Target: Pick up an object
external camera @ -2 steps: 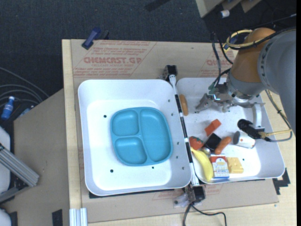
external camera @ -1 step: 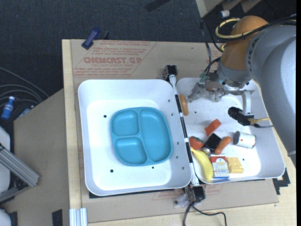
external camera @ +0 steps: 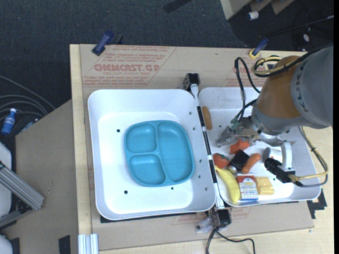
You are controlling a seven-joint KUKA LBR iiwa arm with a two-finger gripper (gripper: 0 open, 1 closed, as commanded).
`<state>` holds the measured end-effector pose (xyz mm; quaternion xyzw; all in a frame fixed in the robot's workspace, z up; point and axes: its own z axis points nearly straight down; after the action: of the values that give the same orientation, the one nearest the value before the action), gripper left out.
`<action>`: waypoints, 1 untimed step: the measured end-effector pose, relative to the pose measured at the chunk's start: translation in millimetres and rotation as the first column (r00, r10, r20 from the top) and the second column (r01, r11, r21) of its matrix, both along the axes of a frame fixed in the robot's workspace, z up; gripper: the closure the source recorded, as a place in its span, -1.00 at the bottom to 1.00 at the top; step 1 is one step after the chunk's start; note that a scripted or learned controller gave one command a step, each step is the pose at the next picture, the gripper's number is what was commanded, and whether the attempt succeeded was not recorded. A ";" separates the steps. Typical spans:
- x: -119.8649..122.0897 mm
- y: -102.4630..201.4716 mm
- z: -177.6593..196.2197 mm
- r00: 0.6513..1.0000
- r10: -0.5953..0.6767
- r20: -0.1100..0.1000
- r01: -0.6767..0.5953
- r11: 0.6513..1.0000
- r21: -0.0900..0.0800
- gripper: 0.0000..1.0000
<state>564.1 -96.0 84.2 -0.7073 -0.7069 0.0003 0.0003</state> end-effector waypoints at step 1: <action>0.4 0.3 10.1 1.000 -0.001 0.001 0.001 1.000 0.001 1.00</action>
<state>564.6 -95.7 94.4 -0.7076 -0.7067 -0.0002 0.0002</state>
